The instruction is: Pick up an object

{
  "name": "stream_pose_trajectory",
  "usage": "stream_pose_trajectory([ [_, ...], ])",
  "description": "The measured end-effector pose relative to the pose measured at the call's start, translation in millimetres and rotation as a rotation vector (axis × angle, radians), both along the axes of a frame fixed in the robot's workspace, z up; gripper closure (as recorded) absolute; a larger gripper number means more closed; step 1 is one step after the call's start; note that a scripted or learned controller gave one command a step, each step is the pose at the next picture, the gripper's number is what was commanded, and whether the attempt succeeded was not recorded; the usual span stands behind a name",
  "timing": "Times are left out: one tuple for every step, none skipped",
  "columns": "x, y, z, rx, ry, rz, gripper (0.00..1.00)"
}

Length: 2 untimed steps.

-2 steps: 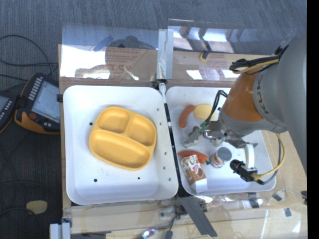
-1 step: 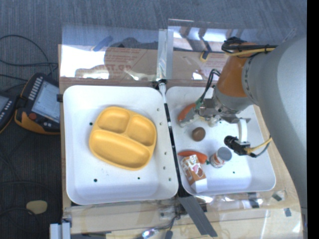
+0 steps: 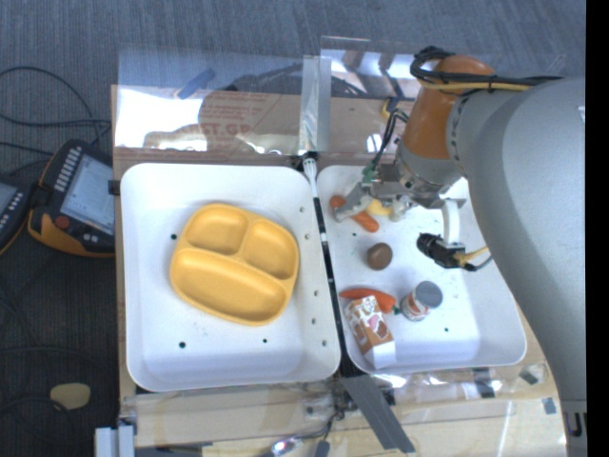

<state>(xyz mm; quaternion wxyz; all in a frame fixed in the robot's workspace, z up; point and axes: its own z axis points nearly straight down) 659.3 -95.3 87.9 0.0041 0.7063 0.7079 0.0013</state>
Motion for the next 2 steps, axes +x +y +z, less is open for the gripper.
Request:
stream_pose_trajectory([
  [-1, 0, 10, -0.005, 0.006, 0.002, 1.00],
  [-27, 56, 104, 0.003, 0.009, 0.001, 1.00],
])
